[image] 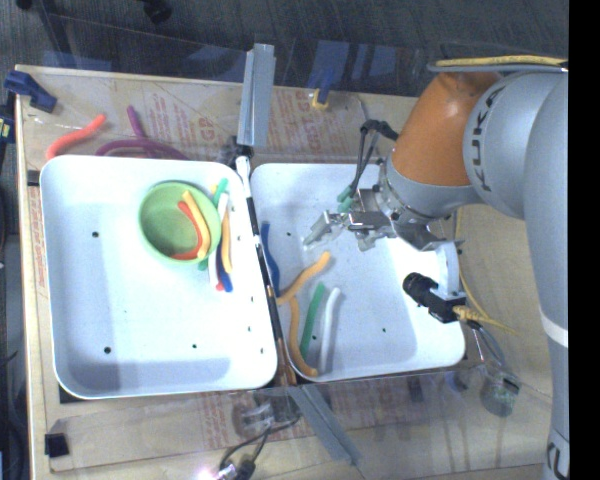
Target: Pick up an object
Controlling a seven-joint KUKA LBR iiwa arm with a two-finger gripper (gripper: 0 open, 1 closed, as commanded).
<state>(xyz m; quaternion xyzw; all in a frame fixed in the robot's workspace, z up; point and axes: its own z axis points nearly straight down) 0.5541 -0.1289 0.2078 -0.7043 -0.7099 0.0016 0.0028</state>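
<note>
A round green plastic bowl sits in the left white bin, thin orange and green curved sticks lie at centre in the right bin, and the metal claw hovers spread above them, holding nothing.

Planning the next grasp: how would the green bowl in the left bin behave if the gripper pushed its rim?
The green bowl looks thin and light, so it would probably slide across the smooth left bin. A push on its rim might tip it. The coloured strips draped over its edge would likely shift or fall off.
</note>
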